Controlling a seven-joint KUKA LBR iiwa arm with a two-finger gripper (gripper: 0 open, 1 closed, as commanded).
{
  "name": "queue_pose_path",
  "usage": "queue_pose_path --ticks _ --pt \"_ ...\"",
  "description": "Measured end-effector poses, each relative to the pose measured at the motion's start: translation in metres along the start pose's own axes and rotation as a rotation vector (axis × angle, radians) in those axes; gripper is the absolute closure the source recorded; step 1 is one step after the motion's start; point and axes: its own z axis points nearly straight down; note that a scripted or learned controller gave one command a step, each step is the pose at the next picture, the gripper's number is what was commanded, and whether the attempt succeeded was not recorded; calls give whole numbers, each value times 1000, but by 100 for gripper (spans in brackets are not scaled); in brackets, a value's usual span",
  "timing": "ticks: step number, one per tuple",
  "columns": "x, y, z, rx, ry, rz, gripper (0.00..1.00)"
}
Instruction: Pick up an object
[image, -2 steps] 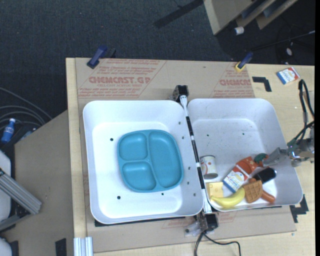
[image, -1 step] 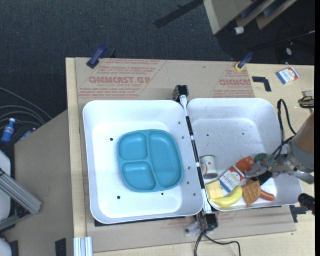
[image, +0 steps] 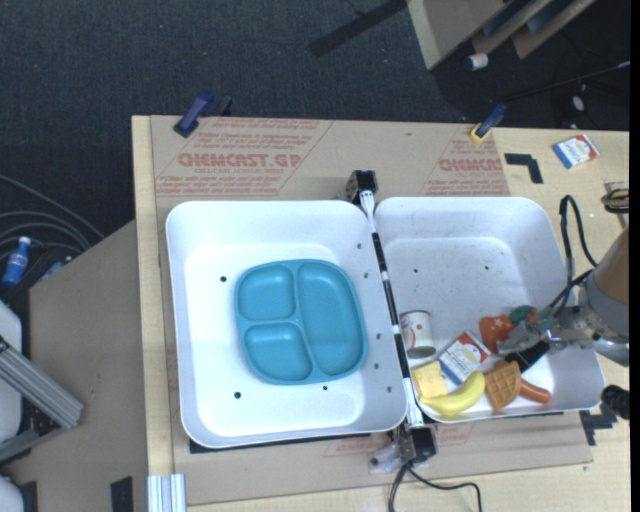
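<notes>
On desk, camera view: two shallow white bins side by side. Left bin: one blue divided plate, three compartments, lying flat near the middle. Right bin: cluster of small items crowded into the near right corner; far half bare. Listed from the dividing wall outward: small white cup on its side, yellow cheese wedge, small blue-and-white carton, banana with long axis running left to right along the near wall, tan waffle-like piece, orange carrot-like piece, red tomato-like item. Arm entering from the right; pincer low over the cluster, just right of the carton and above the waffle-like piece. Opening of pincer: cannot tell; nothing seen gripped. Nearest candidates judged to be the red item, just left and slightly beyond, and the waffle-like piece, just nearer the camera; banana further toward the near left.
</notes>
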Motion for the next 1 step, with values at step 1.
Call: queue_pose_path --ticks 1 --pt "76 -1 -135 -1 -7 2 100"
